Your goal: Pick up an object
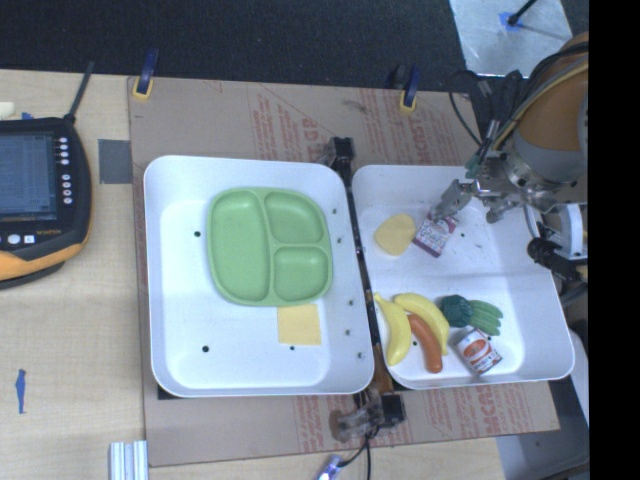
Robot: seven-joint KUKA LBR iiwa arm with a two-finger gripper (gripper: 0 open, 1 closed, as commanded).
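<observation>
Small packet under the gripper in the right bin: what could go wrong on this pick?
1. The gripper sits at the upper edge of the small packet, not over its middle; closing there could pinch a corner and let it slip.
2. The packet lies flat on the right bin floor, so the fingers may skid over it.
3. The yellow round piece lies close by on the left; a nudge could push the packet into it.

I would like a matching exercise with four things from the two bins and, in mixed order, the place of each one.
Things:
1. green plate
2. yellow square
3. small can
4. bananas

Places:
A. right bin, near its front right corner
B. left bin, in the middle
C. right bin, by its left wall
D. left bin, just in front of the plate

Pairs: 1-B, 2-D, 3-A, 4-C
</observation>
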